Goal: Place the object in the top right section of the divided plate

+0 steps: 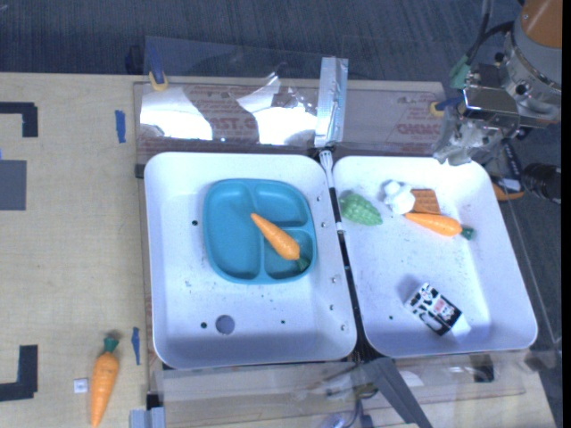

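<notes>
Carrot (276, 236) on plate (234, 239); end effector (457, 150) above right bin's (500, 257) rim.

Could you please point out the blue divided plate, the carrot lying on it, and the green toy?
divided plate (230, 230): camera view, bare left section.
carrot (275, 236): camera view, mid-body.
green toy (360, 209): camera view, centre.

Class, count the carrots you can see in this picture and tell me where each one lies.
3. One carrot lies across the blue divided plate in the left bin, one in the right bin, one on the bench outside.
</notes>
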Robot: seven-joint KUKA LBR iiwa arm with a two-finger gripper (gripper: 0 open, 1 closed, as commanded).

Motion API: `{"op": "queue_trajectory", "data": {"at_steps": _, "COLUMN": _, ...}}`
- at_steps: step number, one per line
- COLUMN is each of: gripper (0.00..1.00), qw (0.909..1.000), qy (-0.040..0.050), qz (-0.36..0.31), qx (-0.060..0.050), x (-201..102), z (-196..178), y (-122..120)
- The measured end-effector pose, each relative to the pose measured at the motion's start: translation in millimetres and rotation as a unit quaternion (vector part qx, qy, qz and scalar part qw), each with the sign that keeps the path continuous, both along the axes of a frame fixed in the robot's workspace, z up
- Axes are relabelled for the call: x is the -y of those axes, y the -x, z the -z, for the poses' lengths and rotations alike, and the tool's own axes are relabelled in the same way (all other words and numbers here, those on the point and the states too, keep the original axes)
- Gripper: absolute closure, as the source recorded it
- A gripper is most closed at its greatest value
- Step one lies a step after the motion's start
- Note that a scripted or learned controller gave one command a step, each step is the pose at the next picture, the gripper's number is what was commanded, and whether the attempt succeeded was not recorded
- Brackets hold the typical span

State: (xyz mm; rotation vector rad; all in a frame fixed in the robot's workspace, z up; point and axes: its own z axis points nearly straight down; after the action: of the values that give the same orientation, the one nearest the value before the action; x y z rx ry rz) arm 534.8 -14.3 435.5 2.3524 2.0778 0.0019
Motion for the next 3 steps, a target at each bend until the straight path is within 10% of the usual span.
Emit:
{"op": "queue_trajectory", "data": {"at_steps": 1, "gripper": 1.00, "qw": 0.9990, "qy": -0.0002, "qz": 0.044, "qx": -0.005, "x": -18, "z": 107, "y": 55}}
{"op": "queue_trajectory", "data": {"at_steps": 2, "gripper": 1.00, "qw": 0.9998, "qy": -0.0004, "qz": -0.018, "qx": -0.001, "x": -49, "z": 91, "y": 55}}
{"op": "queue_trajectory", "data": {"at_steps": 3, "gripper": 1.00, "qw": 0.9992, "qy": -0.0001, "qz": -0.039, "qx": -0.006, "x": 19, "z": 253, "y": 47}}
